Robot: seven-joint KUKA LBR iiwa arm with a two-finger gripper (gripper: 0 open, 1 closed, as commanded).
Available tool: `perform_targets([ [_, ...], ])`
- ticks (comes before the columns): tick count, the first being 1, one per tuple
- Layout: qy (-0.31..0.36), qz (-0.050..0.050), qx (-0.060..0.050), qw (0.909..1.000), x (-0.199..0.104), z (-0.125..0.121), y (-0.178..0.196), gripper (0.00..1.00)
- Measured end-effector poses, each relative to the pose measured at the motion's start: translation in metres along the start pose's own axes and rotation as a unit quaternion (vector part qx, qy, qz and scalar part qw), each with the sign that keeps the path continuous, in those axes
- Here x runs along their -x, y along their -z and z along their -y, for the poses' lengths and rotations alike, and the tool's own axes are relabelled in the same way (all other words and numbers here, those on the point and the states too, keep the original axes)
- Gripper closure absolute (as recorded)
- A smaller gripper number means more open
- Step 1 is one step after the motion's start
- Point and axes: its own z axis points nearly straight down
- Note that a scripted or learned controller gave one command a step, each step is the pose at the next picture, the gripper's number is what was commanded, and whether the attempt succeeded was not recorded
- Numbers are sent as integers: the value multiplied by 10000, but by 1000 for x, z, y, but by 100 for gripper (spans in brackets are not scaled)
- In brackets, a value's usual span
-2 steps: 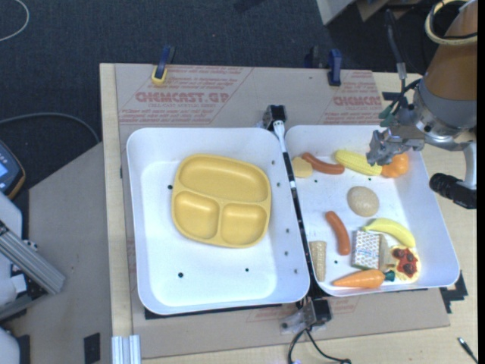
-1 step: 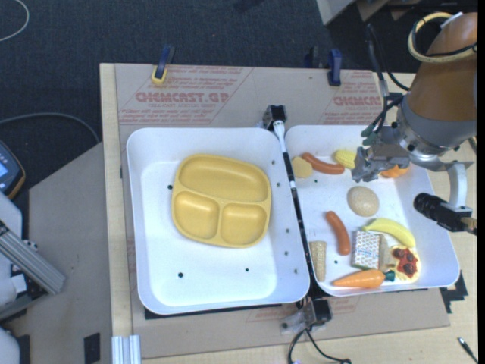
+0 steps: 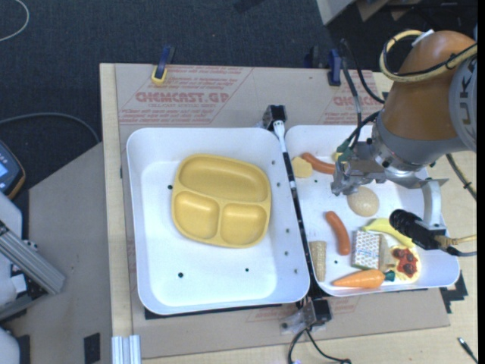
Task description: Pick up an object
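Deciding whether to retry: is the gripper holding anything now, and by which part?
Cannot tell. The gripper hangs in the right bin beside the egg; nothing visibly held.

The bench point(image 3: 227, 89) is a light board printed with red lettering, set over dark carpet point(image 3: 151, 14). A yellow-handled clamp point(image 3: 161, 68) grips its far edge at left; a blue clamp point(image 3: 333, 65) grips the same edge further right. The left bin point(image 3: 144, 203) holds a yellow divided plate point(image 3: 221, 200) with three compartments, lying flat near the bin's middle. Black clips point(image 3: 274, 115) sit at the far end of the seam between the bins, with another fitting point(image 3: 314, 311) at the near end. A white cable point(image 3: 15, 10) loops on the carpet at upper left.
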Motion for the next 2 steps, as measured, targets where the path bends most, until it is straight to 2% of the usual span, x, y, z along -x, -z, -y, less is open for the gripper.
perform_targets([
  [1, 3, -3, -10, 10000, -43, 39, -5, 100],
  [2, -7, 9, 18, 10000, -58, 31, -10, 100],
])
